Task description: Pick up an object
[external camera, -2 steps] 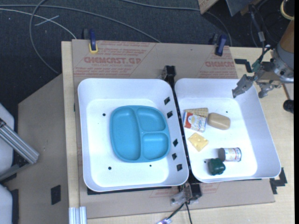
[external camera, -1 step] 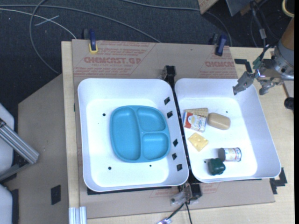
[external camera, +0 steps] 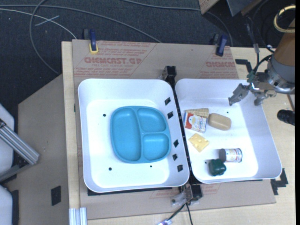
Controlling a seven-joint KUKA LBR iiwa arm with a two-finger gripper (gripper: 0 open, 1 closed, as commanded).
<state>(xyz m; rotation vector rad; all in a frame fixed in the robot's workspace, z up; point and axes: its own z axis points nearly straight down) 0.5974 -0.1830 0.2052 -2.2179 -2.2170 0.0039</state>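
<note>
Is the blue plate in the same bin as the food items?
No: the blue plate lies alone in the left bin, while the food items lie in the right bin.

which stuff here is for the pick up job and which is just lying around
For the job:
robot hand
tan oval bread roll
yellow cheese wedge
red-and-white packet
small labelled can
dark green lump

Lying about:
blue divided plate
blue clamps
loose cables

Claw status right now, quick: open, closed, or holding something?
Claw: open, holding nothing, hovering over the back right part of the right bin.
</note>
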